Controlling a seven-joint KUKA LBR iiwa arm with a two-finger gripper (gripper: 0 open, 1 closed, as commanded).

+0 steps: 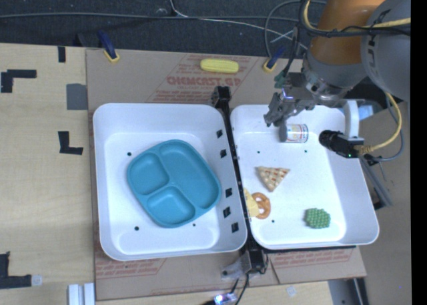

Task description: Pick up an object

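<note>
Jaws (pixel 283 115) over the can (pixel 295 133)
The can lies at twelve o'clock in the right bin (pixel 353 183), just under the jaws; whether they are spread I cannot tell. Best to centre on it before closing; waffle (pixel 272 177) at six o'clock

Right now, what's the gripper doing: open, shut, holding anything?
Gripper: cannot be told whether open or shut. It sits over the right bin, beside the small can; nothing visibly held.
</note>
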